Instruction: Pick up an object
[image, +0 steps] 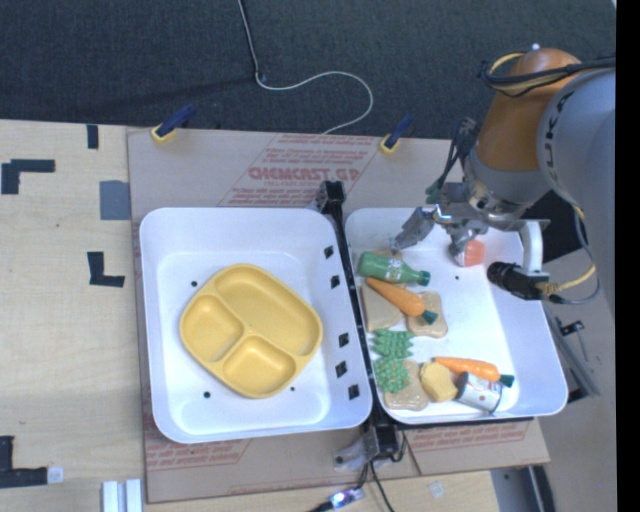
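Observation:
My gripper (437, 238) hangs over the far part of the right bin (520, 330), fingers spread open and nothing between them. A small red block (475, 251) lies just right of the right finger, outside the gap. A green bottle (391, 267) lies on its side below and left of the left finger. Nearer the front are an orange carrot (396, 296) across a tan cracker (430, 314), two green leafy pieces (392, 344), a yellow chunk (436, 381), a second carrot (466, 367) and a silver can (481, 394).
The left bin (170, 400) holds a yellow divided plate (250, 329). Black clips join the two bins along their shared wall (345, 300). A black cable plug (512, 277) juts over the right bin's right side. Bare white floor lies in the right bin's middle right.

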